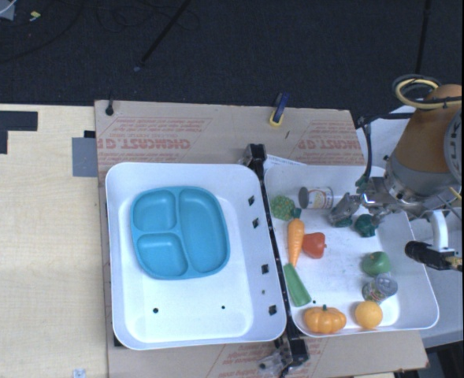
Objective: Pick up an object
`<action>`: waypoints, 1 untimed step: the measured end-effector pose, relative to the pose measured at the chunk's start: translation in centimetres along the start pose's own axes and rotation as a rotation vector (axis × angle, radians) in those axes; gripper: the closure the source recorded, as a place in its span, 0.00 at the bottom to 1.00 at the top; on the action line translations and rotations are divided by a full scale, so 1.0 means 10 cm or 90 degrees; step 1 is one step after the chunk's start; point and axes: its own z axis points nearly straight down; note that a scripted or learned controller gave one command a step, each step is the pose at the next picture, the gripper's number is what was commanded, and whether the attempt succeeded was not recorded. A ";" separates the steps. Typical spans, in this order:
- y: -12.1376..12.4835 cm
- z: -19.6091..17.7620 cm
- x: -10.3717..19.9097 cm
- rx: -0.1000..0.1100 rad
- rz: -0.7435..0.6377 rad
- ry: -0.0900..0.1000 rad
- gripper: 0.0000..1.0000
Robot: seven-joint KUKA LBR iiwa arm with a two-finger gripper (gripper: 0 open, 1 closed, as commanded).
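My gripper hangs low over the back of the right bin, reaching in from the right. A dark teal object lies just below and to the right of it, very close. A small tin can lies on its side just to the gripper's left. A carrot and a red pepper lie in the middle of the bin. I see nothing clearly held in the gripper.
The right bin also holds a broccoli piece, a green cucumber, a small pumpkin, an orange, a green pepper and a greyish lump. The left bin holds a blue divided plate.
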 end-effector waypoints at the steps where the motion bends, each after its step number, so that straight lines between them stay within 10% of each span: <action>1: 0.02 0.52 0.07 -0.002 -0.002 0.006 0.00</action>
